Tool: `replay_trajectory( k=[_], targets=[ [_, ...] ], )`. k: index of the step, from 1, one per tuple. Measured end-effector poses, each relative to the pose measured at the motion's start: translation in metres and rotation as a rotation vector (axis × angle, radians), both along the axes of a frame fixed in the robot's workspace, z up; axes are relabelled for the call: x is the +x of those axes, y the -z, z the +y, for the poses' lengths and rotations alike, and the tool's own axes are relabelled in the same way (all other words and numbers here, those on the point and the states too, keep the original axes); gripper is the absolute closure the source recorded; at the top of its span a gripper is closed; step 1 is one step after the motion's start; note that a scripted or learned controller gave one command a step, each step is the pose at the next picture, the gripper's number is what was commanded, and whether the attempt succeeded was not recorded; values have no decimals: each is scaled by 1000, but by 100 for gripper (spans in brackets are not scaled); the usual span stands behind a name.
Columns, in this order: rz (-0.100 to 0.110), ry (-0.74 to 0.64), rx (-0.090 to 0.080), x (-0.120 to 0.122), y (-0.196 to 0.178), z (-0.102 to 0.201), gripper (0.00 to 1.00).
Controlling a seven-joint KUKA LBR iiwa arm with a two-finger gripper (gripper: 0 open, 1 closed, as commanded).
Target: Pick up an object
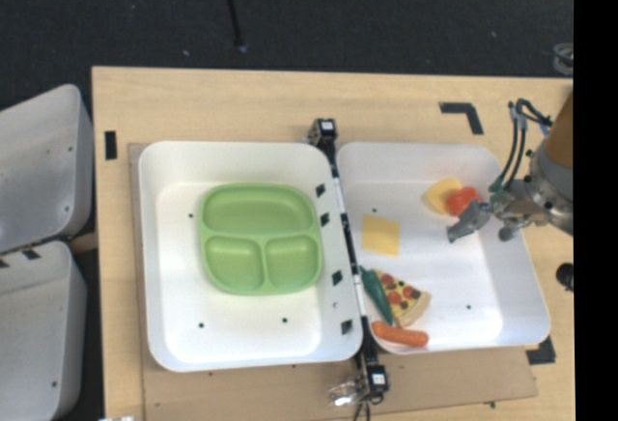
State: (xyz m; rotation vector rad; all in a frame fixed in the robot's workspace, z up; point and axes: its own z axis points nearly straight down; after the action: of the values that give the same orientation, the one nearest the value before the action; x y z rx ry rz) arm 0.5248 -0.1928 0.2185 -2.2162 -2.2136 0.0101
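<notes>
Claw open, holding nothing, hovering just beside red piece on yellow piece. Risk: knocking either aside, closing on air.

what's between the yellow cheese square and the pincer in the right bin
Only bare white bin floor separates the cheese square from the pincer in the camera view.

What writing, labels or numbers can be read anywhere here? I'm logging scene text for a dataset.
None can be read.
The green divided plate, the yellow slice and the toy pizza slice bear no writing.
The black marks on the bench are plain corner marks, not letters.
</notes>
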Motion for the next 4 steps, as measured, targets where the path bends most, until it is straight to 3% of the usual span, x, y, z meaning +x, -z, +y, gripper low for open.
replay_trajectory(
  k=[1,3,4],
  targets=[
    [-11,-3,-3,3,-6,0,0],
    [-9,-2,-3,9,104,11,0],
    [-10,1,-4,9,118,10,0]
  ],
)
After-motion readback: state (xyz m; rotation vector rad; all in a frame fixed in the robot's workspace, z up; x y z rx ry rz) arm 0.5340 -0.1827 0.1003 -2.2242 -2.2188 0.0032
